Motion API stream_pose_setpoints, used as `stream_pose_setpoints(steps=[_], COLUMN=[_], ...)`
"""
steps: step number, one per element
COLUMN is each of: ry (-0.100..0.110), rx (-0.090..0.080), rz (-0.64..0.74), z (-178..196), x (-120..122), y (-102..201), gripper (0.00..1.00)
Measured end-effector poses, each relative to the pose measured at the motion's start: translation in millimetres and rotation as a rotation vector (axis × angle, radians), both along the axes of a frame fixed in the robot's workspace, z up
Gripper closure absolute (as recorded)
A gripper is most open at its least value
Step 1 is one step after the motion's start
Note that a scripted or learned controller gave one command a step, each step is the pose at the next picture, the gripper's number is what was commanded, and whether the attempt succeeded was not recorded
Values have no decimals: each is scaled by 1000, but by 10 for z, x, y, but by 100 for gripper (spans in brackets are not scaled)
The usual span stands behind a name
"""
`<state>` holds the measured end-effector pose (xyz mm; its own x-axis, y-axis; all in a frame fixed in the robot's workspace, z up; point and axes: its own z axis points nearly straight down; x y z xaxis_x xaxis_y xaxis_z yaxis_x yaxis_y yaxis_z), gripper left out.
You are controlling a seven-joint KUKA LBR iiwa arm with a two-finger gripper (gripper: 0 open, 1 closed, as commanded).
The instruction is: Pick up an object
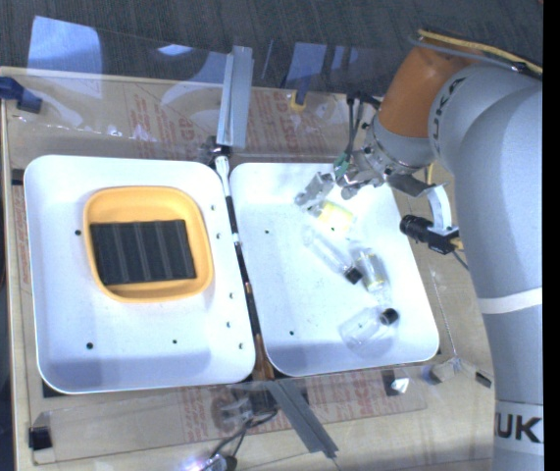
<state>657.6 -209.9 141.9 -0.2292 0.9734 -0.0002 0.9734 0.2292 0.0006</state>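
Clear bottles (363,266) were strewn along the right bin's (270,292) right side, their line running from its far edge toward its near right corner. Gripper (330,186) was poised at the line's far end; its opening could not be told.

Bright, even overhead light washes out both white bins (142,361), with slightly soft focus throughout
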Motion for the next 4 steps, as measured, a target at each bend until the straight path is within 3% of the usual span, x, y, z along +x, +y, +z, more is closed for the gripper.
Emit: stream_pose_setpoints(steps=[1, 2, 3, 4], ry=[4, 1, 3, 0], rx=[0, 0, 1, 0], rz=[6, 82, 133, 169], z=[-501, -267, -501, -185], x=[-548, -13, -561, 2], y=[7, 498, -12, 330], gripper=[0, 0, 0, 0])
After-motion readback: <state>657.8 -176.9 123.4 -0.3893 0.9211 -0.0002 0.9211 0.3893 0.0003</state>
